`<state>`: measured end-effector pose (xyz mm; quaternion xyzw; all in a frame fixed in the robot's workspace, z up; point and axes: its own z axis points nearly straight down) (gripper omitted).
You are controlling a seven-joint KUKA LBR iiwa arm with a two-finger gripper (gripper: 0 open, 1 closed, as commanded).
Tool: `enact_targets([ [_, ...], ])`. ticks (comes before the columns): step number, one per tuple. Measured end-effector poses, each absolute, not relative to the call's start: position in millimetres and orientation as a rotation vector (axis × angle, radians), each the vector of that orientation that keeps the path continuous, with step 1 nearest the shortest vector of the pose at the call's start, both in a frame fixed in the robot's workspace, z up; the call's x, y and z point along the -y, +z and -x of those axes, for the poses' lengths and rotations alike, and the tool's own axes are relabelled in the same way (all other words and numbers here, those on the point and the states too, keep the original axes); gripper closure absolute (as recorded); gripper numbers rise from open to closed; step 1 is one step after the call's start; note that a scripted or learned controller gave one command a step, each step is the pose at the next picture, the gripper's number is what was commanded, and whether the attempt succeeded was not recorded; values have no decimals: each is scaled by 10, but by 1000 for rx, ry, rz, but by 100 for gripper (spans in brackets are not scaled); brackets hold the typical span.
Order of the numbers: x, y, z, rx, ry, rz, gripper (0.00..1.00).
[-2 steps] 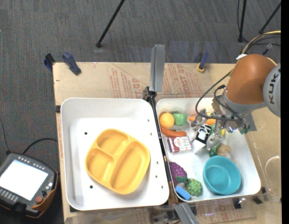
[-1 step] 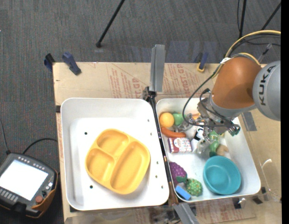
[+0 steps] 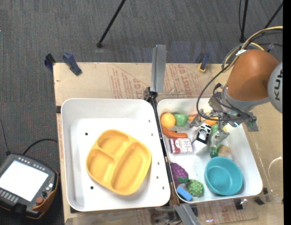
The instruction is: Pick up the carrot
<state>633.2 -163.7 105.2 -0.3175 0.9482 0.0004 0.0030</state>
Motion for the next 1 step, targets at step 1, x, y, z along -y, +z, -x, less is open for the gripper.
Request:
enact_targets([
  [1, 1376, 907, -6456, -3024, -1, 834, 0],
])
